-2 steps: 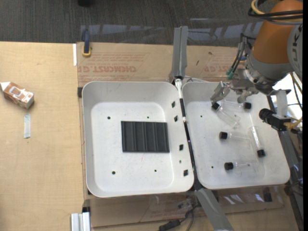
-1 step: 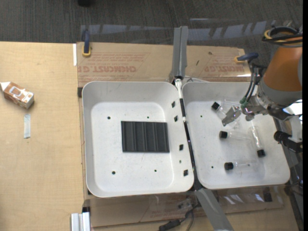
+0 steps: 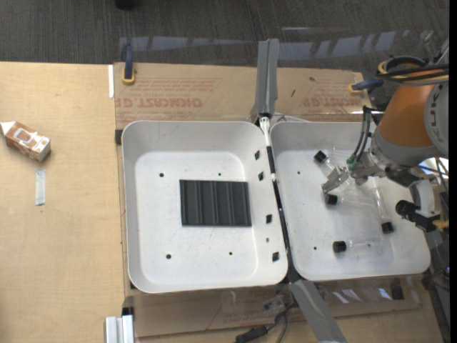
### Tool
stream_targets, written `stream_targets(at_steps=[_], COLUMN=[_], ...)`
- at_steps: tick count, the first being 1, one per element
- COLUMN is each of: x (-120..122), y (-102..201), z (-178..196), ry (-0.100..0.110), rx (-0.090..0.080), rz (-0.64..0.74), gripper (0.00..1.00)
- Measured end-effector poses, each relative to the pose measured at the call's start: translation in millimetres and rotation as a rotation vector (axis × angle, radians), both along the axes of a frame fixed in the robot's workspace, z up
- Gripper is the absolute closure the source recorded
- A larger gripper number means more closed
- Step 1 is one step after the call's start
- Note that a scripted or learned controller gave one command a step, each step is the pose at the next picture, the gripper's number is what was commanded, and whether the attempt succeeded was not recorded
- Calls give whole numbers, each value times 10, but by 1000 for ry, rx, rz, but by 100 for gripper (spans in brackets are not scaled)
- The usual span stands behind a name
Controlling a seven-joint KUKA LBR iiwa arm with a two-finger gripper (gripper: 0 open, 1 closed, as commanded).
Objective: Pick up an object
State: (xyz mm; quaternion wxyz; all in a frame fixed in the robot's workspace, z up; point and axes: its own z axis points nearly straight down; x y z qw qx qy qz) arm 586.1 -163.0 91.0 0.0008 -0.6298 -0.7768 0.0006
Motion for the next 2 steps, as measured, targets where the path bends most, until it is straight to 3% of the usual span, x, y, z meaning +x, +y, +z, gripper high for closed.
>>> stream_targets(at_steps=[1,2], x=[-1,533], y=[-12,834], z=[90,1004], ry=[-1,-1], rx=[0,-1], rz=[-3,1], gripper=[100,100])
